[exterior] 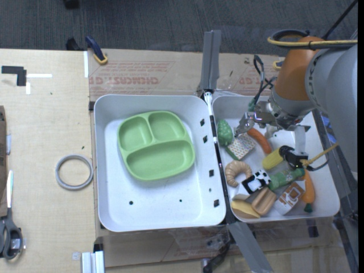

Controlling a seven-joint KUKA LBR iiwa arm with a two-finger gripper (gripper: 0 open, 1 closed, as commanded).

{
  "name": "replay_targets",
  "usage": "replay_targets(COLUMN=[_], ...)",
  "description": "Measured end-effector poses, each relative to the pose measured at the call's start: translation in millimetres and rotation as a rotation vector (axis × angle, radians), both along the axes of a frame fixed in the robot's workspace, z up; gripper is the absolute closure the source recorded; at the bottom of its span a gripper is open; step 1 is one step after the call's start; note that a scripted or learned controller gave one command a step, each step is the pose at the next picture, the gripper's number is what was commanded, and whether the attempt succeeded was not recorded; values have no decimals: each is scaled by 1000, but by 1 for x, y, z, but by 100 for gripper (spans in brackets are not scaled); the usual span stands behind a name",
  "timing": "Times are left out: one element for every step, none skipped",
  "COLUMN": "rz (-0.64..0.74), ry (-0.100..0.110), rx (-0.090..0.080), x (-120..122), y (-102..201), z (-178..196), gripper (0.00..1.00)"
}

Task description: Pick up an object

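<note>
Above the right bin (pixel 327 206), the gripper (pixel 252 122) hangs over a jumble of toy food: a slim orange carrot (pixel 261 140) just below it, a pale waffle square (pixel 240 147) and a green piece (pixel 225 131) alongside. Whether its fingers are parted or closed cannot be told; nothing appears caught between them.

Robotics lab: grey industrial arm (pixel 335 67) over two white bins (pixel 102 169), cardboard-lined bench (pixel 40 112), tape roll (pixel 74 171), scissors (pixel 10 232).
</note>
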State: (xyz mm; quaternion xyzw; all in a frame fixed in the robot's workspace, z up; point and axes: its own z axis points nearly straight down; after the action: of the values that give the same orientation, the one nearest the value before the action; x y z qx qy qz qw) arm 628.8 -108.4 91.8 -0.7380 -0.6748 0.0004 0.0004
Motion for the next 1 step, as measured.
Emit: replay_targets(rz=[-91], ry=[-1], rx=[-3], x=[-27], y=[12], z=[1], gripper=[0])
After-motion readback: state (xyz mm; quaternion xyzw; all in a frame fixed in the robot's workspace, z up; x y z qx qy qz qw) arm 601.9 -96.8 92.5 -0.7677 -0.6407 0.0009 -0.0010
